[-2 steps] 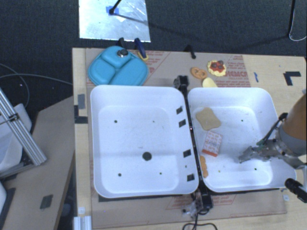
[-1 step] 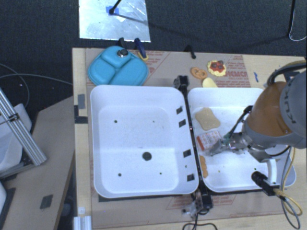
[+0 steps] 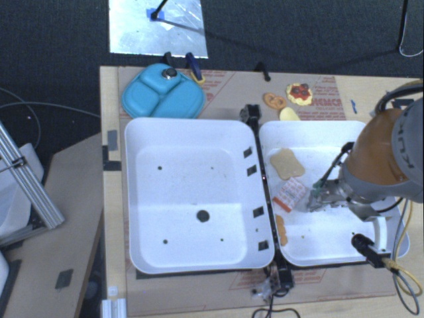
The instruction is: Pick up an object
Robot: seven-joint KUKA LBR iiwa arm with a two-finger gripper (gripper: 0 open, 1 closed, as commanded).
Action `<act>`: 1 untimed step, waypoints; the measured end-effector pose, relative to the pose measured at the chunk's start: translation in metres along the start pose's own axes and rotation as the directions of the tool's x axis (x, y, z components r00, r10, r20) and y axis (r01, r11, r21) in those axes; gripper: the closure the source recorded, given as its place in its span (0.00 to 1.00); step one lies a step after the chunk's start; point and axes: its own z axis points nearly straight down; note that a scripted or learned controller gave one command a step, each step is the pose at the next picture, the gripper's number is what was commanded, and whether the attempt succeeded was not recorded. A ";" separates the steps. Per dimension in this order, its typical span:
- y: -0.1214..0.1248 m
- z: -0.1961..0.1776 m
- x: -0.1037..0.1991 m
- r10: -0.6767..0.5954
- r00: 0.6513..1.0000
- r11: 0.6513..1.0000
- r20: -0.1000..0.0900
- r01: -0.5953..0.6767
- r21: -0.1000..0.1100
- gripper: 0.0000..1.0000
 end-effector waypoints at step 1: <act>-0.023 -0.017 0.011 0.002 1.000 1.000 -0.007 -0.001 0.019 1.00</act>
